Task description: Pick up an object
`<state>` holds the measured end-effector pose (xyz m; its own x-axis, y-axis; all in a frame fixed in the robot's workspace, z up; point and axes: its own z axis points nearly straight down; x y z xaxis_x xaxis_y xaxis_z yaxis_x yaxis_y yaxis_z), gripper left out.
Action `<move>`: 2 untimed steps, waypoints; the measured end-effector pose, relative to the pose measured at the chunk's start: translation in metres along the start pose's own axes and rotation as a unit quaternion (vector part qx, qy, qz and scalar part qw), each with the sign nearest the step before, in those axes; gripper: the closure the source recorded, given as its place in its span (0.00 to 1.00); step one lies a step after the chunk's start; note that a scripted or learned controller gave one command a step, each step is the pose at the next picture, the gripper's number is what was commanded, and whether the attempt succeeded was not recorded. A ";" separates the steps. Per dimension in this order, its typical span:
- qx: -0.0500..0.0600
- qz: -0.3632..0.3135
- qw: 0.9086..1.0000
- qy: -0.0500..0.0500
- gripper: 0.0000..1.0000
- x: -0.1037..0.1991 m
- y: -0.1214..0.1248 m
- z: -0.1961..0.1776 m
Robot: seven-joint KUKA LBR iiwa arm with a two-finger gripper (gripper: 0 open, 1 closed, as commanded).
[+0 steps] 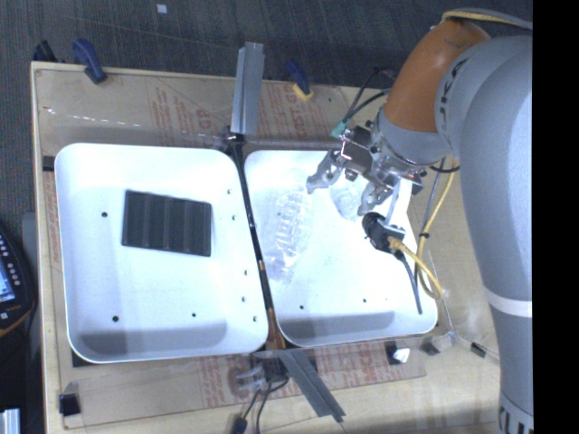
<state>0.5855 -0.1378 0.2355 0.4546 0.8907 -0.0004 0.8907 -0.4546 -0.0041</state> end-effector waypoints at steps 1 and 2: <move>0.001 -0.035 0.999 0.000 0.00 -0.009 0.020 0.065; -0.001 -0.018 1.000 0.000 0.00 -0.030 0.062 0.041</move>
<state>0.6269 -0.1921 0.1944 0.4221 0.9066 0.0005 0.9066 -0.4221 -0.0024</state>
